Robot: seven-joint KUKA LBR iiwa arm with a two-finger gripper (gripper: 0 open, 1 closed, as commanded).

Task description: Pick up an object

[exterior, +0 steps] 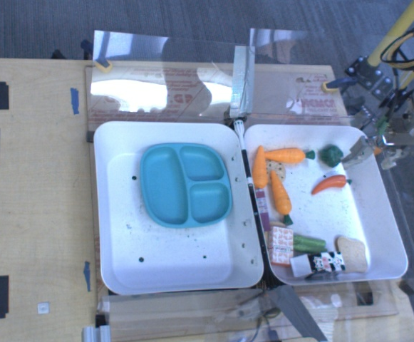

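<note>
The right bin (378, 212) holds several toy foods. Three orange carrots lie near its left side: one lying across (286, 155), one upright along the divider (260, 167), one slanted below (281, 193). A green broccoli piece (330, 154) sits at the back, with a red chili pepper (328, 184) just in front of it. My gripper (365, 148) hangs over the bin's back right corner, just right of the broccoli and above the pepper, touching neither. Nothing shows in its grasp.
The left bin (121, 248) bears a blue divided plate (186, 184). At the right bin's front lie a bread piece (352, 252), a green vegetable (306, 244), a red-and-white carton (281, 246) and a black-and-white bottle (319, 263). Cables and the arm (381, 84) crowd the back right.
</note>
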